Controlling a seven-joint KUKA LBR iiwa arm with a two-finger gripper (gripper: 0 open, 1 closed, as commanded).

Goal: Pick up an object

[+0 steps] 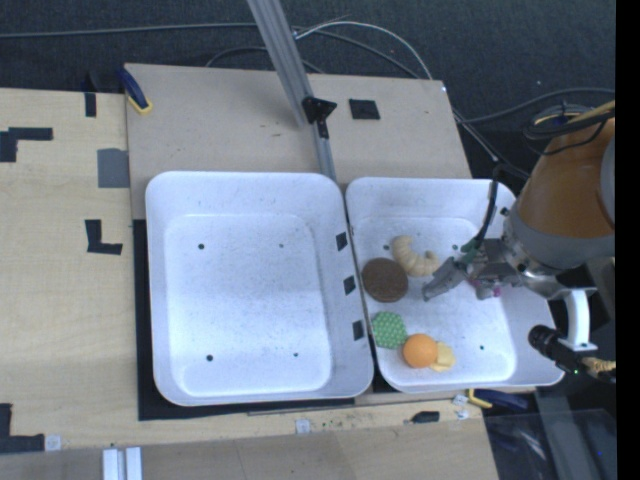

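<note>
The right bin holds a brown round disc, a cream curved piece, a green textured patch and an orange ball with a small yellow bit beside it. My gripper reaches in from the right over this bin, its dark fingers pointing left, just right of the brown disc and below the cream piece. Nothing shows between the fingers.
The left bin lies alongside, sharing the middle rim with black clips. A slanted metal pole rises behind the bins. Cables trail at the back right. The arm's orange band hangs over the right bin's edge.
</note>
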